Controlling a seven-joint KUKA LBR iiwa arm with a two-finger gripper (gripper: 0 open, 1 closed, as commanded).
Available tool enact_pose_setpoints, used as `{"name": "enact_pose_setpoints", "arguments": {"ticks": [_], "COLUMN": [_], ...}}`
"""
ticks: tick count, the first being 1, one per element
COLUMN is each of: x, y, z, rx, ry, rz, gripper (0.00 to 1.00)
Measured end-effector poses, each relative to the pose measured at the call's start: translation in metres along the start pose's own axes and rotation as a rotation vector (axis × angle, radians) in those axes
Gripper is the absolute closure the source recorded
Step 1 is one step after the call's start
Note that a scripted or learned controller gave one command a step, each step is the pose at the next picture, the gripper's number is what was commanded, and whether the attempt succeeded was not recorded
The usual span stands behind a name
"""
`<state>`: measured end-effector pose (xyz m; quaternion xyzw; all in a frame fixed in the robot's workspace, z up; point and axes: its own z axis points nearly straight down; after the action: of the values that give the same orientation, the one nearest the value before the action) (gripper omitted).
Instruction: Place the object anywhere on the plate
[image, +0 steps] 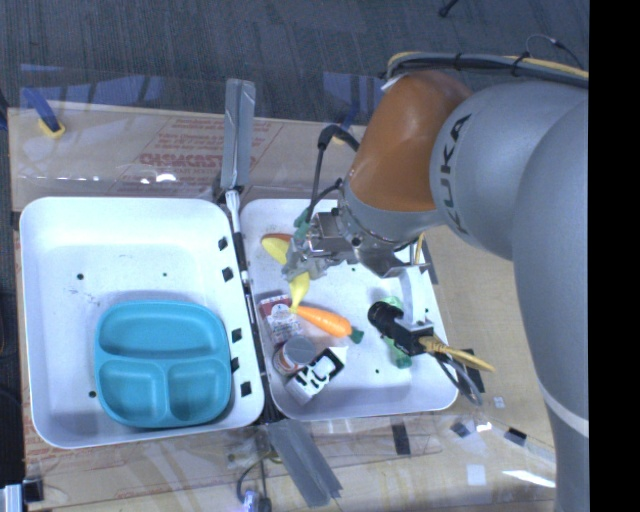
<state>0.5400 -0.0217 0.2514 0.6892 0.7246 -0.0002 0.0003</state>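
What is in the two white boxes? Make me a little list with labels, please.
plate: blue, three sections, in the left bin
carrot: orange, lying in the right bin
yellow piece: beside the carrot, near the jaws
black-and-white block: right bin, front part
jaws: over the right bin, back part

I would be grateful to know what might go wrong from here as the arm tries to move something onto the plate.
1. The pincer is over a tight cluster: a yellow piece, a carrot and a packet lie close together, so it may knock neighbours or pinch two at once.
2. The plate sits in the other bin, beyond the bin walls; a weakly held thing might drop on the way.
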Motion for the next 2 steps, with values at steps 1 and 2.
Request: {"name": "enact_pose_setpoints", "arguments": {"ticks": [1,2], "x": [0.112,0.149], "y": [-0.002,-0.041], "z": [0.050,0.066], "rx": [0.005,0.005], "ry": [0.000,0.000], "rz": [0.155,-0.098], "gripper": [1.00,1.00]}}
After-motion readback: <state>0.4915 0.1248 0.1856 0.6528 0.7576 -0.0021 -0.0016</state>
